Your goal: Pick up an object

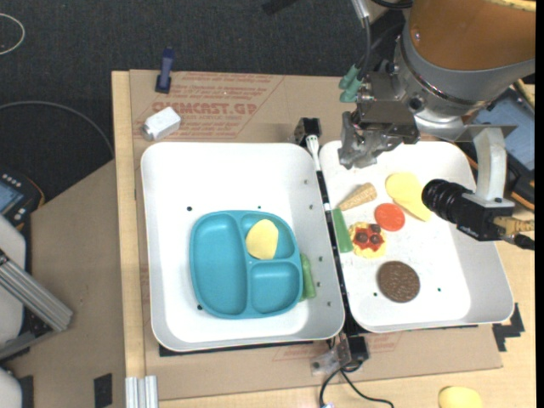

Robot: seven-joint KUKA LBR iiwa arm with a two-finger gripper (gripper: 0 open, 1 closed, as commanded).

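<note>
You have two white bins on the bench, side by side: the left bin (170, 228) and the right bin (476, 287).

In the left bin, count one blue divided tray (223, 266) with three compartments. One pale yellow piece (263, 240) lies in the compartment at the tray's 1 o'clock, and one green piece (307, 276) leans against the tray's rim at about 4 o'clock.

In the right bin, count six toy food items: one tan cone (358, 196) at the bin's 10 o'clock, one yellow piece (407, 195) at its 1 o'clock, one orange-red disc (390, 217) just beside that, one small pizza slice with dark toppings (369, 239) near the middle, one green strip (341, 229) along the edge at 9 o'clock, and one brown round cookie (399, 281) toward 6 o'clock.

Your gripper (357, 153) hangs over the right bin's 11 o'clock corner, just above the cone. You cannot tell from this angle how far its claw is spread, and nothing is visible between its tips.

Outside the bins, toward 11 o'clock of the bench, sit one blue clip (165, 70) and one small white block (161, 123).
</note>
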